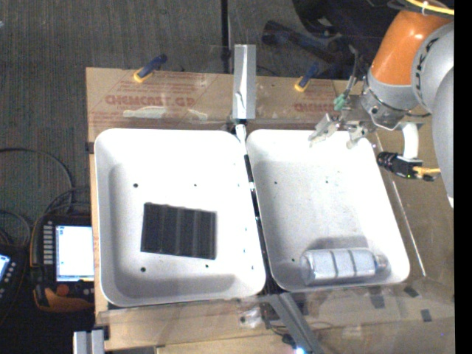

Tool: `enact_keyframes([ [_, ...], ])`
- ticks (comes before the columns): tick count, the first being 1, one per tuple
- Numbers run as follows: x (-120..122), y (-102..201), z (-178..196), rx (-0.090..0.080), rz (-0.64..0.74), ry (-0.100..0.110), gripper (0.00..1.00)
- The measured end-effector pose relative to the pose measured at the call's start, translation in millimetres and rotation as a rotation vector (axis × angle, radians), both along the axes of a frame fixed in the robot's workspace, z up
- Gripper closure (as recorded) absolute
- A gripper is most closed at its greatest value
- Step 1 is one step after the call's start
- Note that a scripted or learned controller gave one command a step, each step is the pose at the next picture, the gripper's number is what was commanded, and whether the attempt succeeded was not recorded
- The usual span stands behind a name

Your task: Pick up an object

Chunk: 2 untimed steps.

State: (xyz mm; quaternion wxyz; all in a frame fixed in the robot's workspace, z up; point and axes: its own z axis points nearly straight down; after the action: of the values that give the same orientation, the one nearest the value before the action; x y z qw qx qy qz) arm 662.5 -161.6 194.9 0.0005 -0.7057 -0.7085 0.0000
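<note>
While the gripper (338, 130) hovers spread and empty over the right bin's (291, 198) far edge, it should travel to the grey block (342, 263) lying at that bin's near wall, centre above it, then descend squarely before closing.

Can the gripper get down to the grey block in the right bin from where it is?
Probably yes: the gripper hovers over the right bin's far edge, and nothing lies between it and the grey block.

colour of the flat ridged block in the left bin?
Black, with parallel ridges across its top: the flat block, clearest in the camera view.
</note>
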Motion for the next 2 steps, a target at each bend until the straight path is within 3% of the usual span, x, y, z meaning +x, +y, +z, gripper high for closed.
enact_keyframes([
  [1,-124.9,-20.7,-10.5,-0.001,0.027,0.001,0.00],
  [2,-143.7,-31.7,73.5,-0.003,-0.228,-0.002,0.00],
])
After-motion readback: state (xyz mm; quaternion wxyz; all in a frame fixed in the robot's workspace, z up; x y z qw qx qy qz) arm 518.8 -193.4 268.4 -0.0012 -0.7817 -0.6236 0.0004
